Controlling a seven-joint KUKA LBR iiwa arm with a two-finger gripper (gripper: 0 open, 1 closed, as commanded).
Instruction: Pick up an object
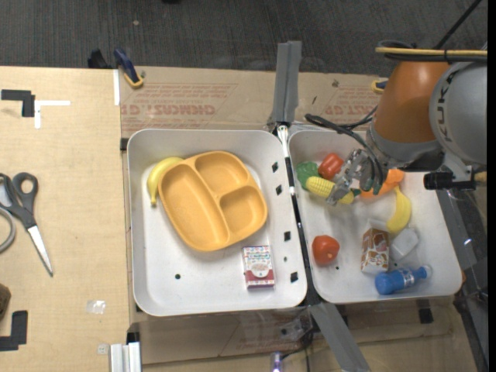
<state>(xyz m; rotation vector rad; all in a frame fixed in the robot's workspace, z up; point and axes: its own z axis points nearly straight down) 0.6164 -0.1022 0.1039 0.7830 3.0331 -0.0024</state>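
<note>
My gripper [345, 190] hangs low in the right bin [341, 281], at its back, right over a corn cob [322, 185]. Its metal fingers point down-left and touch or nearly touch the cob's right end; nothing shows held between them. Around it lie a green vegetable [308, 170], a red pepper [330, 164] and an orange piece [391, 178] partly hidden by the wrist. A yellow banana [399, 211], a red tomato [325, 248], a brown carton [375, 250] and a blue bottle [399, 279] lie nearer the front.
The left bin [147, 285] holds a yellow divided plate [211, 200], a banana [160, 175] tucked behind it and a small red-and-white box [259, 266]. Scissors [27, 215] lie on the bench at far left. The arm's orange band [411, 99] looms over the right bin's back corner.
</note>
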